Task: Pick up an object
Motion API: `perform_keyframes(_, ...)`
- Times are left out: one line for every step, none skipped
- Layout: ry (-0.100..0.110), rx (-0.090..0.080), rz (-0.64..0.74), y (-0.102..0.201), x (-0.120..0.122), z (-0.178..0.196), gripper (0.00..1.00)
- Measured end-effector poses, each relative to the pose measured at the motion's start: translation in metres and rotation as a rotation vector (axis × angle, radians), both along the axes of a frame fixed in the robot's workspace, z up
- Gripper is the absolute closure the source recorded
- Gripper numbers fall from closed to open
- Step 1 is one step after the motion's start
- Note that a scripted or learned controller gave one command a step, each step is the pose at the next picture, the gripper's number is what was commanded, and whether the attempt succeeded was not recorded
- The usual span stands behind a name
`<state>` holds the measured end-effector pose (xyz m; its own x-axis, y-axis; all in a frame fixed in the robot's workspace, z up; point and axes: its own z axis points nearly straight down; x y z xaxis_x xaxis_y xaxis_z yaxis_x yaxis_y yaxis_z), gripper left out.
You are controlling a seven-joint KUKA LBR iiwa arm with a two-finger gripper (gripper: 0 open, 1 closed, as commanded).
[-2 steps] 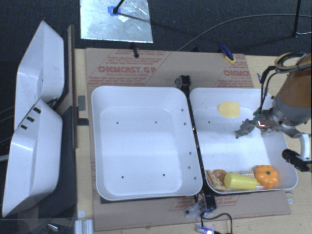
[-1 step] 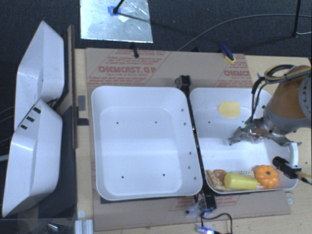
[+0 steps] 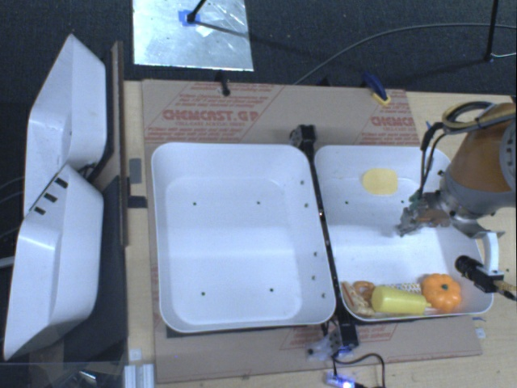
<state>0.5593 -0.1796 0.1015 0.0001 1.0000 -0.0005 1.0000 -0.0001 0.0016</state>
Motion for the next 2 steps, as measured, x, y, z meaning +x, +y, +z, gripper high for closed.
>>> perform_keyframes(-0.002,0.0,0.001,0.001,0.002,0.042,1.0)
perform_keyframes(-0.004,-0.001,0.001,0.003,0.014,0.097,1.0)
